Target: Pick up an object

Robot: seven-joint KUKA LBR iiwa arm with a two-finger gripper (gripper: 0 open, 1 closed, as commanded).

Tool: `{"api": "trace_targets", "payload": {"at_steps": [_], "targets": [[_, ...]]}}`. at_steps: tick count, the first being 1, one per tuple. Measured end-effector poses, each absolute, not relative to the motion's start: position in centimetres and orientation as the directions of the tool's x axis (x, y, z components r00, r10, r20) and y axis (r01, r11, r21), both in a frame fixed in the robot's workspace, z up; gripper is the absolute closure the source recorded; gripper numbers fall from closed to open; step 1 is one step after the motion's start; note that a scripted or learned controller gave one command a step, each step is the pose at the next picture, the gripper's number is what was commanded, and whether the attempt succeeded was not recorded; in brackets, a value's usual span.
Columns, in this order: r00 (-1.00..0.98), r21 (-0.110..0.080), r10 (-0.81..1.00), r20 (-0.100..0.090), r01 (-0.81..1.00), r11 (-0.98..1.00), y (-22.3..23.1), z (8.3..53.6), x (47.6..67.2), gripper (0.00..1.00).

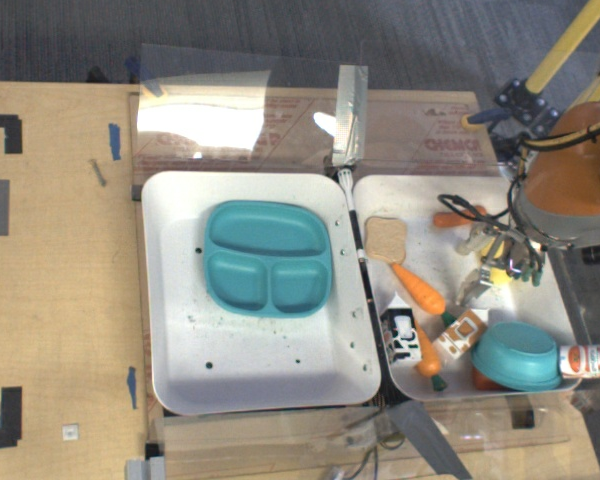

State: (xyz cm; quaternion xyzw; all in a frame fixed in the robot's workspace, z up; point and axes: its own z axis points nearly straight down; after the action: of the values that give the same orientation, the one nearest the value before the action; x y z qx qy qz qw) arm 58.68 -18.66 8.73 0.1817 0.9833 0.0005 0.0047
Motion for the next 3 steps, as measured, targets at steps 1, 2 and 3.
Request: {"api": "trace_targets", "payload": {"at_steps": [1,2,3], "targets": [[-0.809,0.004,0.588,-0.008,0.588,0.809,-14.9,8.8,54.1,0.00],[-0.594,0.010,0.805,-0.013,0.804,0.594,-12.5,8.9,48.5,0.00],[-0.597,0.016,0.802,-0.012,0.802,0.597,-12.2,9.7,48.8,1.00]]}}
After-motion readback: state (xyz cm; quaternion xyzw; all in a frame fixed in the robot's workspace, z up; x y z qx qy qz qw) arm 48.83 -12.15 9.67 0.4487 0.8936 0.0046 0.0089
